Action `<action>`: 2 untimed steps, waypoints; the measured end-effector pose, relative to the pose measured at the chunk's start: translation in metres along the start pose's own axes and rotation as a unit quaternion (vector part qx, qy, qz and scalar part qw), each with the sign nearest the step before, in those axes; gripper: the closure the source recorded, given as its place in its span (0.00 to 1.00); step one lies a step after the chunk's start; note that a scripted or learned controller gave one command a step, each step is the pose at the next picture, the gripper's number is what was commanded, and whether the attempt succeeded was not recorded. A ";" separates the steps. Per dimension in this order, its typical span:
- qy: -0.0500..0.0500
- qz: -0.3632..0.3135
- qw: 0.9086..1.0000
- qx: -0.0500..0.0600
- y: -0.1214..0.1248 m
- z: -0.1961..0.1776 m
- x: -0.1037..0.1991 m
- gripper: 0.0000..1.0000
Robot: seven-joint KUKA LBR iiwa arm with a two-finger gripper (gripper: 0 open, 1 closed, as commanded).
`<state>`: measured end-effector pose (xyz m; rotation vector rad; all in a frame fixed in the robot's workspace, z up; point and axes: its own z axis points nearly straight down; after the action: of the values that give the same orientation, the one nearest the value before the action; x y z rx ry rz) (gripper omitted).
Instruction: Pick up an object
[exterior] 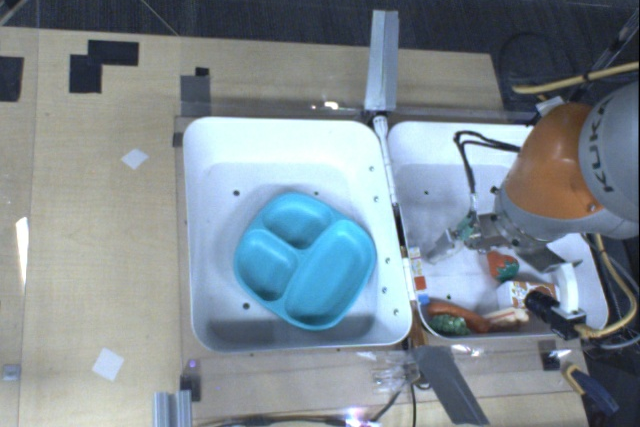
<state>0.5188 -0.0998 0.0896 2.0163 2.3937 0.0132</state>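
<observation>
From above I see my arm [560,170] reaching into the right bin [430,150], its gripper [468,233] state impossible to tell, above small objects [480,315] cluttered at five o'clock, where crowding could make a grasp slip.

We see even, bright overhead light, no harsh glare. Soft shadow sits under the blue divided plate [305,260] in the left bin [210,215]. Small specular spots on the bin's [330,105] far rim and near the clips at the near edge. Slightly soft focus overall; arm [570,170] edge a bit blurred.
</observation>
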 end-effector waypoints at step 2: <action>-0.001 -0.019 1.000 0.001 0.006 0.002 -0.082 0.00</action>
<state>0.5386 -0.1793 0.0882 1.9709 2.4321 0.0080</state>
